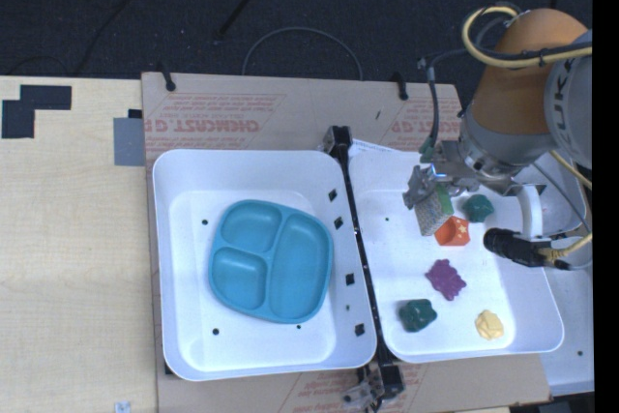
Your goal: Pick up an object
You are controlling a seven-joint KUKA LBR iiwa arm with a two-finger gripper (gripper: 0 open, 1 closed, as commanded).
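While the arm [527, 82] reaches in from the right, its claw [430, 198] hangs low over the upper part of the right bin [542, 329], close to the divider side of that bin's cluster of small things. How far the claw is open I cannot tell — its metal parts blur together from this slant, and nothing can be made out between them. Just beside the claw, to its lower right, lies an orange block [452, 231], touching or nearly touching the claw's tip. A small teal piece [478, 206] sits just to the right of the claw, partly under the wrist. Lower in the same bin a purple piece [445, 279] lies on the white floor, apart from the orange block; below it, near the front wall, rests a dark green lump [418, 314], and to the right of that a pale yellow lump [489, 324]. These three lie well apart from the claw. The left bin [179, 208] holds a blue divided plate [271, 259] lying flat near its middle. Both bins sit side by side on a brown cardboard sheet [251, 116] on the counter [68, 247] — a black clip strip [350, 247] runs between them.
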